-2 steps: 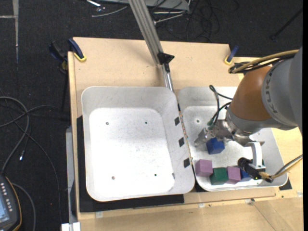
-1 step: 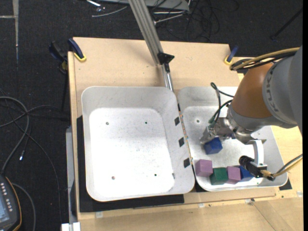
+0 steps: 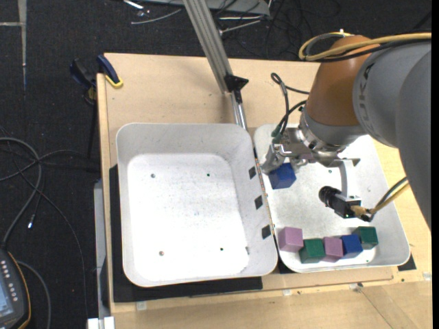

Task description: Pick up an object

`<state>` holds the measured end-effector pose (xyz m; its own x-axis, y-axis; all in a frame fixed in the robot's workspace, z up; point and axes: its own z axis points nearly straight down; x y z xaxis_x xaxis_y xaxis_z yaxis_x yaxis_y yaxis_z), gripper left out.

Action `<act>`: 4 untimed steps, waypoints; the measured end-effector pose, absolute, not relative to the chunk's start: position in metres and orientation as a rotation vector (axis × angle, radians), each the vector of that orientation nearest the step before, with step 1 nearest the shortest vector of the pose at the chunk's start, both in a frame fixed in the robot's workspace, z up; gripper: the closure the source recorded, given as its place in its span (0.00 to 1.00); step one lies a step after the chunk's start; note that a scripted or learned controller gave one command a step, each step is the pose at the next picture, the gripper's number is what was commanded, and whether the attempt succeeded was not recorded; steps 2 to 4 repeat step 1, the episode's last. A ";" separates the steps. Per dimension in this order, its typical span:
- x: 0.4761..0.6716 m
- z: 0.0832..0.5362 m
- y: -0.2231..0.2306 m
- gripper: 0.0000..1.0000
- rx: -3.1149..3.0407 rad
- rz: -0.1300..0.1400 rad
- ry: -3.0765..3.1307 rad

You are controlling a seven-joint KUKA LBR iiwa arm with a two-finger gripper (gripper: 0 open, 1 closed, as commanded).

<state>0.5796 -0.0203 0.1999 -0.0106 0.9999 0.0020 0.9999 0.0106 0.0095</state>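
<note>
Wooden bench (image 3: 171, 88) on a dark floor, carrying two shallow white bins side by side. Nearest the viewer, along the front wall of the right bin (image 3: 384, 177), sits a tight row of small blocks: pink block (image 3: 291, 238), dark green block (image 3: 313, 250), a second pink block (image 3: 333, 247), blue block (image 3: 352, 244) and green block (image 3: 368, 236), each touching its neighbour. They look like light, rigid cubes with flat faces, probably easy to pinch across opposite sides, though packed this closely there is little room for fingers between them.

Farther back, by the bin's left wall, the gripper (image 3: 278, 164) grips a blue cube (image 3: 282, 176) between its fingers, the cube hanging just below them. Whether it has cleared the bin floor is hard to judge. The dividing rim is just beside it, so drifting left risks a knock; open floor lies to the right.

The left bin (image 3: 137, 142) lies beyond that rim.
</note>
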 end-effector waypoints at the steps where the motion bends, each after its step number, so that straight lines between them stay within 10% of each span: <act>1: 0.600 0.195 0.054 1.00 2.210 0.005 2.234; 4: 0.600 0.195 0.054 1.00 2.210 0.005 2.234</act>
